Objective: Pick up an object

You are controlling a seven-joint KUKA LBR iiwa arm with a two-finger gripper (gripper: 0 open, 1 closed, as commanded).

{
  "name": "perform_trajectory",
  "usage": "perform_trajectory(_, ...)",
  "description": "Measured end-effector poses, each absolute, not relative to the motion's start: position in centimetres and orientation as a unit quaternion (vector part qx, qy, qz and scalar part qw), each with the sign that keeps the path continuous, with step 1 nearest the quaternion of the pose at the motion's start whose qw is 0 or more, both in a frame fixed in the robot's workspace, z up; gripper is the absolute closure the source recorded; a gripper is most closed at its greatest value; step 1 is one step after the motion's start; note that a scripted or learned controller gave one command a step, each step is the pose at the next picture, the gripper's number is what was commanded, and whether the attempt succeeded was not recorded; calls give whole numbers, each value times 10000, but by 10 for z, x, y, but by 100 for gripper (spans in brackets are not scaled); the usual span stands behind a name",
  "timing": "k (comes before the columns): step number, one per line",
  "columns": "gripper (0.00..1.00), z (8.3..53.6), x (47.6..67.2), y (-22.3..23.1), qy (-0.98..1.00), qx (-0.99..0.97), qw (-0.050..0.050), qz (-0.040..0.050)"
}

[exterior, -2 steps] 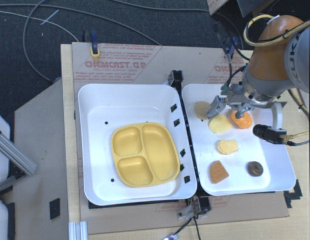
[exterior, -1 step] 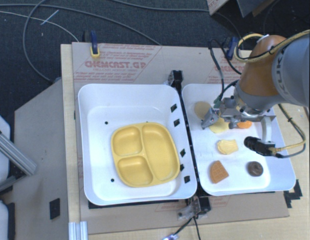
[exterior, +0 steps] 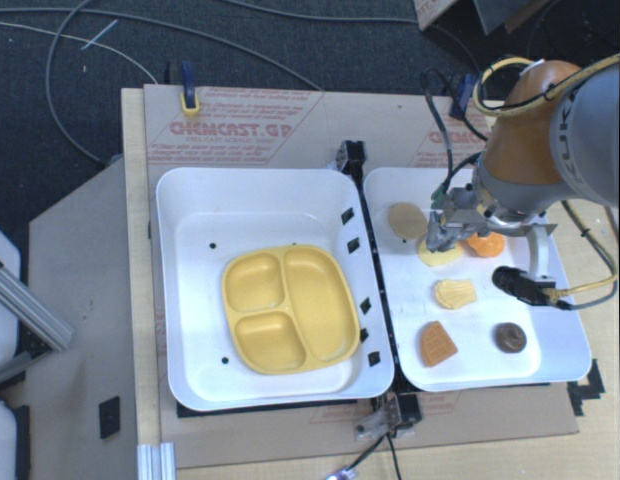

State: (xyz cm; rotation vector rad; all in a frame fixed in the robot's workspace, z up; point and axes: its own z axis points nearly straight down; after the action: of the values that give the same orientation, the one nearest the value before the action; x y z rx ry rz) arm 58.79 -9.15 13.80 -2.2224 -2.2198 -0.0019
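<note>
- Yellow was the sectioned tray (exterior: 288,308), lying in the left bin (exterior: 180,268).
- The right bin (exterior: 570,353), beside it, served as landmark; every food piece lay inside it.
- The gripper (exterior: 442,236) was low over the bin's upper middle, right above a pale yellow piece (exterior: 440,256) and seemingly touching it; how far it stood open could not be told, nor whether it had hold of anything.
- An orange piece (exterior: 486,244) sat just right of the gripper.
- A tan round (exterior: 405,218) lay near the bin's upper left.
- A ridged chip (exterior: 455,293) sat at the bin's centre.
- An orange wedge (exterior: 437,343) lay near its lower edge.
- A brown disc (exterior: 509,338) lay towards the lower right.
</note>
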Motion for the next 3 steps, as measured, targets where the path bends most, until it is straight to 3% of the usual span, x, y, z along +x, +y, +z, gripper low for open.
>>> perform_trajectory(1,100,199,593,-98,-7072,-7070,-23,-16)
perform_trajectory(2,100,227,594,-98,-7074,-7068,-15,-13)
perform_trajectory(3,100,218,581,-46,-7081,-7061,16,5)
